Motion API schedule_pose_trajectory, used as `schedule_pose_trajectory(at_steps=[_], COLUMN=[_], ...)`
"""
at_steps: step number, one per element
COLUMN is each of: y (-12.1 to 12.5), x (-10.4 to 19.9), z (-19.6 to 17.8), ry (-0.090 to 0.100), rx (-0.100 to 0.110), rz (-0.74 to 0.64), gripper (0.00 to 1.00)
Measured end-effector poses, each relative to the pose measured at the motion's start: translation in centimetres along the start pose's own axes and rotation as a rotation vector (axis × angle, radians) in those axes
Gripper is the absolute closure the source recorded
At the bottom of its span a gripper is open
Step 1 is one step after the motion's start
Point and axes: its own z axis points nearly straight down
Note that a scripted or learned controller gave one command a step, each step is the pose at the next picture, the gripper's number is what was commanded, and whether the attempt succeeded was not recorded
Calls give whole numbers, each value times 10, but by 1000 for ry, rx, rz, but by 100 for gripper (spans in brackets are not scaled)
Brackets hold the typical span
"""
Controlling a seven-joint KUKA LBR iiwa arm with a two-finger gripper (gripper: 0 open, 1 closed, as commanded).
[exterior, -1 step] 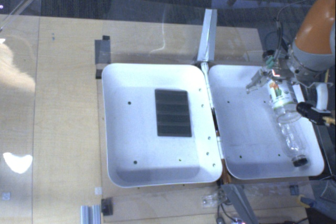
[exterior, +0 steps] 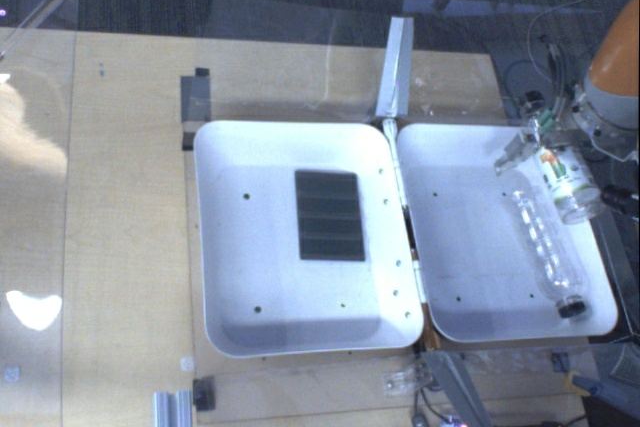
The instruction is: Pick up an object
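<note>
Clear plastic bottle (exterior: 545, 245) lies just below the gripper (exterior: 528, 140).

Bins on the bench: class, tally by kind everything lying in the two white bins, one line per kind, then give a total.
Dark ridged rectangular block: 1, in the left bin, at
Long clear tube with a dark cap: 1, in the right bin, at
Small clear bottle with a green-and-white label: 1, in the right bin, at
Total: 3

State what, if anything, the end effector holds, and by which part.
Cannot be told: the end effector sits over the right white bin, its tip unclear.
</note>
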Motion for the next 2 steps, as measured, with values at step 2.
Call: schedule_pose_trajectory(at_steps=[2], y=[-14], x=[5], z=[82], ry=[2], rx=[2], rz=[-83], gripper=[0])
